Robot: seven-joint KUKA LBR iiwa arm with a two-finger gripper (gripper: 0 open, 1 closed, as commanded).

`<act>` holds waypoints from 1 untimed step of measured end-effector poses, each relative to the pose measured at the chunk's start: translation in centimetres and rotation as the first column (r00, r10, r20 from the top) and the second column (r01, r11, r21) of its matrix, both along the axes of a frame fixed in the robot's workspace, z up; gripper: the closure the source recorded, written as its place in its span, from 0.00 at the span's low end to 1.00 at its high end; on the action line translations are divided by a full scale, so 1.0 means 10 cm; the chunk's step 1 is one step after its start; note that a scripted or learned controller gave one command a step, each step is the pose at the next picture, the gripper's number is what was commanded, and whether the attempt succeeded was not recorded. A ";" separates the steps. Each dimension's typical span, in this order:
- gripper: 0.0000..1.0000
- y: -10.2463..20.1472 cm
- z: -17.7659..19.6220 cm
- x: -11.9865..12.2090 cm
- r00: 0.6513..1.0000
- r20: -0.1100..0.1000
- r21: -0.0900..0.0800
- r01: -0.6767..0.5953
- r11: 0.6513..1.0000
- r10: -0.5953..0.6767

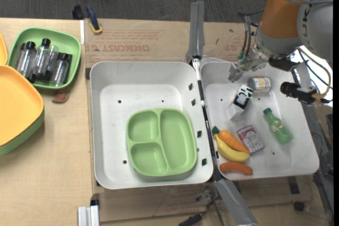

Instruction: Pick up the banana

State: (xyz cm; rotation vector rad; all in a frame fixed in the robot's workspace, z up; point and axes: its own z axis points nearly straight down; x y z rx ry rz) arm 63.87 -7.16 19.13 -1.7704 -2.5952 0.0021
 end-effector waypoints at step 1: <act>1.00 -0.10 -0.01 -0.41 0.833 -0.002 -0.002 0.553 0.833 -0.553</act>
